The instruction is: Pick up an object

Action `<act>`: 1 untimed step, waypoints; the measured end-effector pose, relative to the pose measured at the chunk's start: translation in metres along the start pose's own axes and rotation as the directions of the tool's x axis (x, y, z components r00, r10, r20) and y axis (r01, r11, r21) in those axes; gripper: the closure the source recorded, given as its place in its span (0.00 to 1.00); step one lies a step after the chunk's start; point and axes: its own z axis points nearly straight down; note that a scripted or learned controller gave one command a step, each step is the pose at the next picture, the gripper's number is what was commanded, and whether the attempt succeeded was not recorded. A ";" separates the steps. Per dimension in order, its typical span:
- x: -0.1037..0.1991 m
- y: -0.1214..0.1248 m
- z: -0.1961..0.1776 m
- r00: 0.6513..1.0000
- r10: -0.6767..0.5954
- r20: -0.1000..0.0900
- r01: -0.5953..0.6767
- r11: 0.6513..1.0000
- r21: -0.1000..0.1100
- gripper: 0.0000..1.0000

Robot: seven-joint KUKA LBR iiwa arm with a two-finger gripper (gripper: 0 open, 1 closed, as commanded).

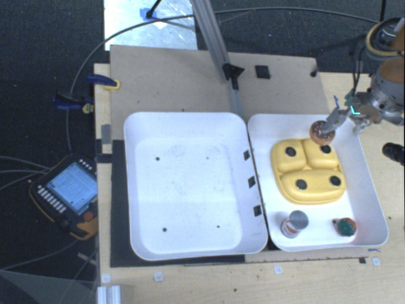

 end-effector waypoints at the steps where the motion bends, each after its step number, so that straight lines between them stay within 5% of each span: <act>1: 0.000 0.001 -0.002 1.000 -0.001 0.001 0.001 1.000 -0.004 0.00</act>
